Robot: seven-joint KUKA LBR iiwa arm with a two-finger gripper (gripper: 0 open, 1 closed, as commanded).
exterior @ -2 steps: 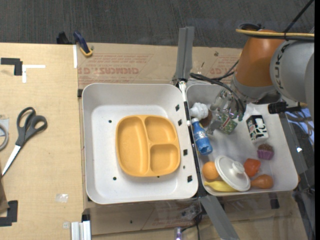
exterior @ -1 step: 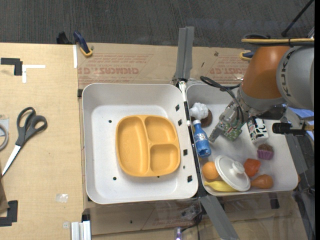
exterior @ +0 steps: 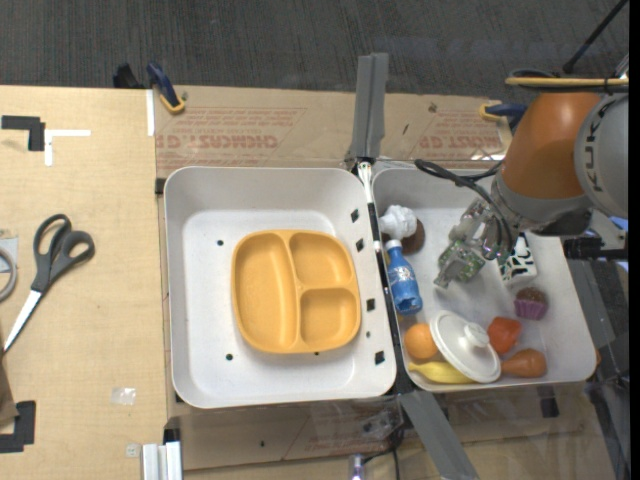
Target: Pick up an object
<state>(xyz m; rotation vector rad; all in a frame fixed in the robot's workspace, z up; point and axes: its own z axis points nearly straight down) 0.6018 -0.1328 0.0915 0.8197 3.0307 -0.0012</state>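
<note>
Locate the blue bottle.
The blue bottle lies in the right bin, against its left wall, below a white object and above the orange.

Both bins [exterior: 190,298] are white. The left one holds a yellow-orange tray [exterior: 296,290] with three parts. Just left of the silver gripper [exterior: 452,265] lies a blue bottle [exterior: 403,280] with a white cap. Below the gripper sits a white lid [exterior: 465,346], with an orange ball [exterior: 421,341] and a yellow banana [exterior: 440,372] beside it. To the gripper's right is a purple cupcake [exterior: 530,302]. The arm [exterior: 545,148] has an orange band.
</note>
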